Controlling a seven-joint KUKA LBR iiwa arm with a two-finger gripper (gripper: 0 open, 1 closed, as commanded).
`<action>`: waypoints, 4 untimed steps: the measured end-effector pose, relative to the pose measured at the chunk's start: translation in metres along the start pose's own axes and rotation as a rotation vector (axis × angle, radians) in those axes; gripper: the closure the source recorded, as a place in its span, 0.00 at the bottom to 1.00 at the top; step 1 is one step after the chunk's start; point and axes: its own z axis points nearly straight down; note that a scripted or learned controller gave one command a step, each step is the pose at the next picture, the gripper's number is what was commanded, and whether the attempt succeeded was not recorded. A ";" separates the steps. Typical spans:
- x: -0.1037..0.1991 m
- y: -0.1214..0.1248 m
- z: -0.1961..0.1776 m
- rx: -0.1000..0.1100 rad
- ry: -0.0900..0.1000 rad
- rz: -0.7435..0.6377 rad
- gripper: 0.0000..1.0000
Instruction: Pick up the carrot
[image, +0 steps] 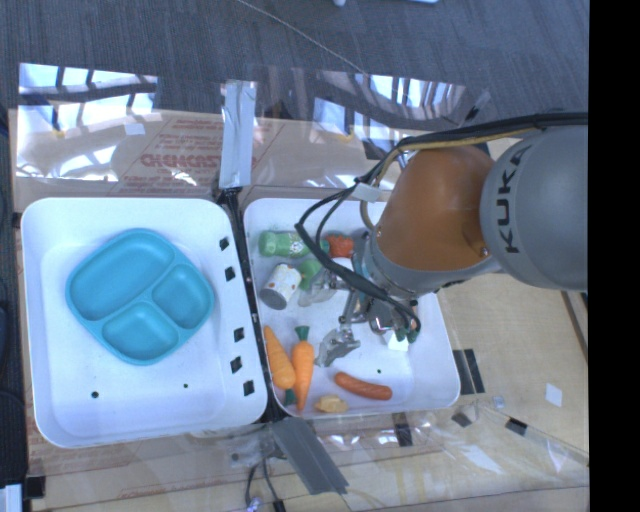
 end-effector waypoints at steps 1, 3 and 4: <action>0.004 -0.017 0.096 0.000 -0.001 -0.186 0.00; -0.037 0.020 -0.006 0.002 -0.014 0.075 1.00; -0.065 0.157 -0.004 -0.002 -0.009 0.179 1.00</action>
